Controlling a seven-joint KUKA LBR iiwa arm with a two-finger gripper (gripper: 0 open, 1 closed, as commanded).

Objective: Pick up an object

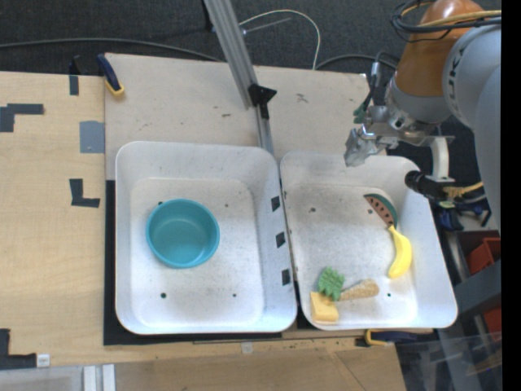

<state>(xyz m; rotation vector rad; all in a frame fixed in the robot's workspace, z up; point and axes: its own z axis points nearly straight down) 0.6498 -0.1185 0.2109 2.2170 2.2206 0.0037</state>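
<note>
The right bin (326,177) holds a yellow banana (399,254) by its right wall, a watermelon slice (381,208) just above it, a green leafy toy (330,283), a tan stick-shaped piece (361,291) and a yellow block (324,309) near the front edge. A teal bowl (183,233) sits in the left bin (130,169). My gripper (356,155) hangs over the right bin's back right corner, well above and behind the watermelon slice, with nothing seen in it.
A slanted metal pole (236,47) rises behind the bins' divide. Cables (277,23) run along the back. A yellow-handled clamp (111,76) sits at the bench's back left corner.
</note>
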